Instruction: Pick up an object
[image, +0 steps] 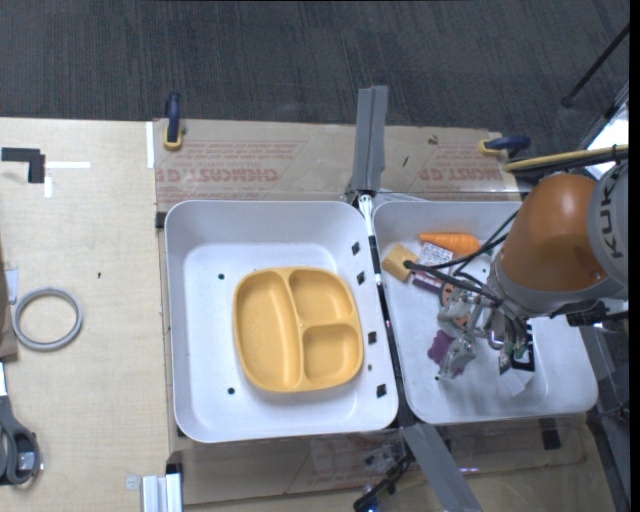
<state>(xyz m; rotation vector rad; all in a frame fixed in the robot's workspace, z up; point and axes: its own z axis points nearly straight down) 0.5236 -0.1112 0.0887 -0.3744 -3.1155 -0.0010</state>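
My gripper (458, 352) hangs low over the right bin (480, 395), reaching in from the right under the orange wrist band (548, 240). A small purple object (439, 346) lies just left of the fingertips, close to them or touching. An orange carrot (449, 242) lies at the bin's back, with a yellow block (398, 262) to its left. A dark purple item (428, 281) rests beside a white label card (432, 255). A white piece (516, 381) sits under the wrist.
The left bin (200, 390) holds a yellow divided plate (298, 328). A grey divider bar (369, 140) stands between the bins at the back. On the wooden bench to the left lie a roll of tape (44, 318) and scissors (18, 450).
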